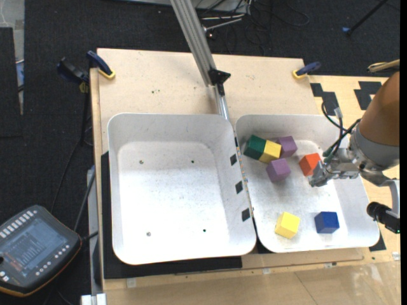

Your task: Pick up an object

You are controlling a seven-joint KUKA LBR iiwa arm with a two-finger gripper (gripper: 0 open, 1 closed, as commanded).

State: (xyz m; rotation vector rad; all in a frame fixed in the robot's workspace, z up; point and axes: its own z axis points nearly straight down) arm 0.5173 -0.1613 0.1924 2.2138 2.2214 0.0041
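The right bin (267, 243) holds several small blocks. A green block (255, 147), a yellow block (272, 150) and a purple block (287, 145) cluster at its back. Another purple block (278, 169) lies just in front of them. An orange block (308, 163) sits at the right. A yellow block (287, 224) and a blue block (327, 222) lie near the front. My gripper (317, 178) hangs low over the bin, right beside the orange block and a little in front of it.
The left bin (121, 170) stands beside the right one, sharing a middle wall. A slanted metal pole (197, 40) crosses the back of the bench. Clamps sit at the bench's back corners. A handheld pendant (28, 246) lies at the lower left.
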